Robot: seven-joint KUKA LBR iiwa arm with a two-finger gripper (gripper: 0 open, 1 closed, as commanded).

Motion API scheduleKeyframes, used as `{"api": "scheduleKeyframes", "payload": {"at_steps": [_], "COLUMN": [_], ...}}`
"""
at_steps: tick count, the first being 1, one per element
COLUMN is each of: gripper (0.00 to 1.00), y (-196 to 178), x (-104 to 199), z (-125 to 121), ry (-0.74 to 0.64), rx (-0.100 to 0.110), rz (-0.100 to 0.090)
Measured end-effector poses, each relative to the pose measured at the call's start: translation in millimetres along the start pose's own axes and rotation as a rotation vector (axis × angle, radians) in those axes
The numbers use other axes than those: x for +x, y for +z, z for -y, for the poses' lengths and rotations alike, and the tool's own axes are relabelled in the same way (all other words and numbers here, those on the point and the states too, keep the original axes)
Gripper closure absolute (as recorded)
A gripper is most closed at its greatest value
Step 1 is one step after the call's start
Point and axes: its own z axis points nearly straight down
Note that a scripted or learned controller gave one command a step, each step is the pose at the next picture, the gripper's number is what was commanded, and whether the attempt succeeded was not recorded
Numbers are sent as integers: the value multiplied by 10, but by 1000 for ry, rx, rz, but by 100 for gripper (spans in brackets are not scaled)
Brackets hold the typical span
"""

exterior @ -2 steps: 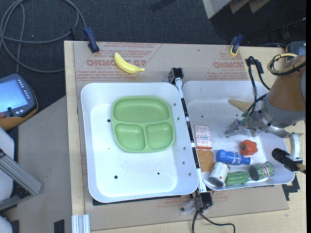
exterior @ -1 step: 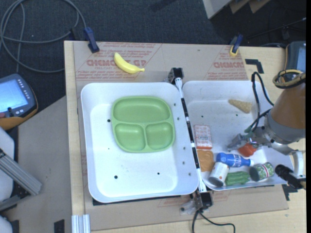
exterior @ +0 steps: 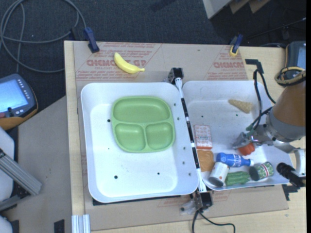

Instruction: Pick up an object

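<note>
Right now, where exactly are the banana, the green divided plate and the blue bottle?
banana (exterior: 128, 64): camera view, middle of its yellow curve, on the cardboard above the left bin.
green divided plate (exterior: 143, 110): camera view, its large upper compartment, in the left bin.
blue bottle (exterior: 234, 160): camera view, mid-body, in the right bin.

Robot lab: clamped bench (exterior: 146, 57), cables (exterior: 39, 13)

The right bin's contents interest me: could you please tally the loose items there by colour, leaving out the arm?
Tan: 1, a wedge near the far wall.
White and red: 1, a packet.
Orange: 2, a flat piece and a small item by the gripper.
Blue: 1, a bottle.
White: 1, a cup.
Green: 2, a vegetable and a can.
Total: 8
</note>
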Motion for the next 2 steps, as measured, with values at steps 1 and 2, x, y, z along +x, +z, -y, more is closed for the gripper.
{"api": "scheduleKeyframes", "payload": {"at_steps": [1, 2], "gripper": [100, 100], "y": [91, -900], "x": [603, 1335], "z": [-386, -648], "ry": [-3, -2], "rx": [-2, 3], "rz": [0, -1]}}
